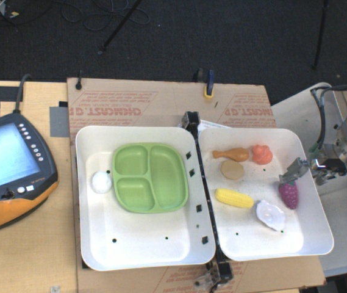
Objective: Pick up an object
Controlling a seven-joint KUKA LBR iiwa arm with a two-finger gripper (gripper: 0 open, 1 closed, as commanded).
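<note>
Left bin (94, 237): green tray (150, 178), white ball (101, 182) touching its left edge. No targets you can reach quickly there.

Right bin (307, 240): drumstick (231, 154), tomato (261, 154), tan disc (233, 171), corn (234, 198), white shell (270, 215), grapes (289, 195) far right.

Your risks: grapes sit just beside bin wall, so finger could clip rim; shell close below grapes, likely bumped; rounded toys could squirt out of pinch.

Gripper (295, 171) at right rim, just above grapes, arm low from right. Jaws: can't tell, nothing visibly gripped.
</note>
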